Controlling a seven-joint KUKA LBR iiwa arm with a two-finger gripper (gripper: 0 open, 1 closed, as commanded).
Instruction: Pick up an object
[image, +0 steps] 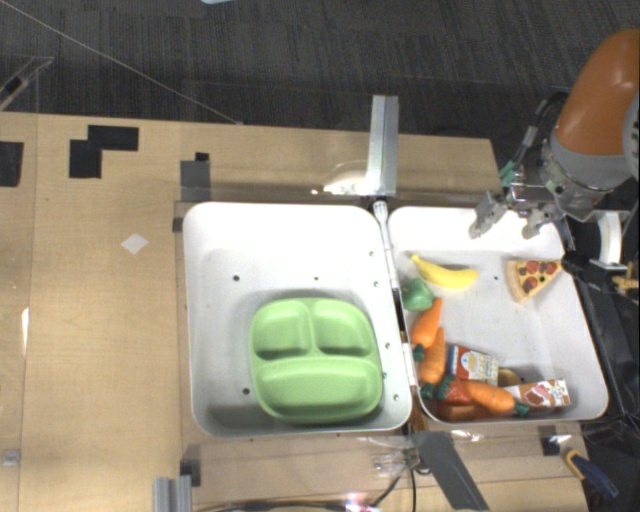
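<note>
On the worktop (90, 330), the left bin (215, 260) holds a green tray (315, 358). In the right bin (560, 340) lie a banana (446, 274), carrots (432, 345), cartons (520, 385) and a pizza slice (531, 276). The jaws (510, 220) hang open and empty over its far edge, apart from them.

Even, bright overhead lighting; soft shadow under the green tray (316, 357) in the bin far left of the gripper (509, 222). Glare spot on the metal divider post (383, 150) left of the gripper. Overall focus slightly soft, fine detail grainy.
</note>
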